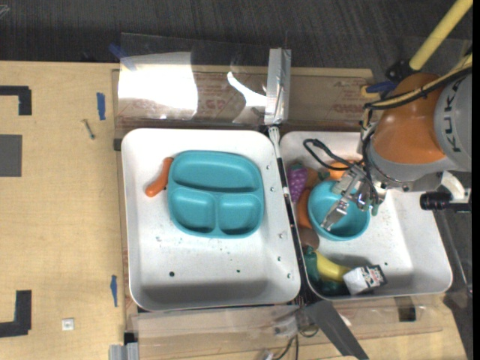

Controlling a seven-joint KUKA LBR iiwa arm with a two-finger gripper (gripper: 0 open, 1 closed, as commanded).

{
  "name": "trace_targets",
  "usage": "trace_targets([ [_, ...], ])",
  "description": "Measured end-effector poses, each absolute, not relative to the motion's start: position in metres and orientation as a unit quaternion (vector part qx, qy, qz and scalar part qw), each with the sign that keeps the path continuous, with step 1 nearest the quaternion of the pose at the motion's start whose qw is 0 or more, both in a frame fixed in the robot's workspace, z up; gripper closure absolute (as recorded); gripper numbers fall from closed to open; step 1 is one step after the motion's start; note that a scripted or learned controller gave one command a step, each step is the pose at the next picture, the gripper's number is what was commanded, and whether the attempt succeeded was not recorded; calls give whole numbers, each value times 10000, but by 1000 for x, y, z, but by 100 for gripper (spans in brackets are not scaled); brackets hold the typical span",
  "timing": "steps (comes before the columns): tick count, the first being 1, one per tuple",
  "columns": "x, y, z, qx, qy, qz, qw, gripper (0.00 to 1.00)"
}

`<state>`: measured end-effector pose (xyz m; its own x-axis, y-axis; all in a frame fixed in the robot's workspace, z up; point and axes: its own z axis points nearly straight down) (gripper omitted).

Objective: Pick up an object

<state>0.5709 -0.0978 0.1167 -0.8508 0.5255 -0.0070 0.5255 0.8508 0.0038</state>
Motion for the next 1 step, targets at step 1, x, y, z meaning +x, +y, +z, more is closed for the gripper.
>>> trace_targets([
  [1,538,-102,94,2855,9583,23,107,0],
])
